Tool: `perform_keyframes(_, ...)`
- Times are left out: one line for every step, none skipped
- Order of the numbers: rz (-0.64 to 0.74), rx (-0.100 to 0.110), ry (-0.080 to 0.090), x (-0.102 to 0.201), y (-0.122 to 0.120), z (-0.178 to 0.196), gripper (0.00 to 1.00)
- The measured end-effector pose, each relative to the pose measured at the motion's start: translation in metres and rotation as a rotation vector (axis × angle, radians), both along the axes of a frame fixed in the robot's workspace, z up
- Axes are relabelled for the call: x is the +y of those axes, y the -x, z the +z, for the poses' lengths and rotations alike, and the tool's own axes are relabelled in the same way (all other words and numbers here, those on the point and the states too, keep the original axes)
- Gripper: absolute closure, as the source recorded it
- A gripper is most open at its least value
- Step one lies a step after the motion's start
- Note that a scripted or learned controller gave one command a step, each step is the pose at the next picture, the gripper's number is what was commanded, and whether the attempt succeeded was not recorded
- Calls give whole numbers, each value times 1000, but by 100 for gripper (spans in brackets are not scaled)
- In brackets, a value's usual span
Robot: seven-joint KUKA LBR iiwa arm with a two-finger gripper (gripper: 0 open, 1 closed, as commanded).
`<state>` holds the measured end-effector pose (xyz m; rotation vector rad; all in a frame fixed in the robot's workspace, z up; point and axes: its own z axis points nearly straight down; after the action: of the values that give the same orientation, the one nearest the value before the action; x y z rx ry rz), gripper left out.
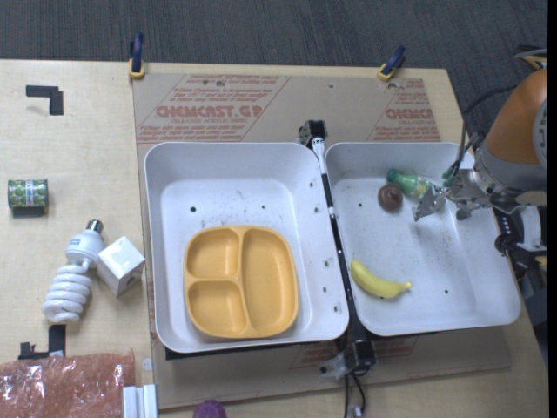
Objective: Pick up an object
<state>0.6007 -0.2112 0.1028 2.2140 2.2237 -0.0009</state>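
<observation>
Gripper [429, 205] hanging over right bin [487, 307], metal fingers pointing at green bottle [407, 181]; cannot tell how far apart, nothing visibly between them. Small round brown fruit [390, 198] sitting just beside bottle. Curved yellow banana [379, 282] lying nearer bin's front wall. Smooth yellow divided plate [242, 280] resting in left bin [165, 233].

Bins [174, 181]: smooth white plastic, slight sheen. Tray [241, 281]: matt yellow plastic. Counter [70, 164]: pale wood. End effector [432, 204]: bare metal.
</observation>
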Motion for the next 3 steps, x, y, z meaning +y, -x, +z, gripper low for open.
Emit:
perform_keyframes(-3,2,-2,38,30,-10,0)
perform_keyframes(-5,2,-3,88,67,-10,0)
perform_keyframes(-7,-1,-2,87,66,0,100)
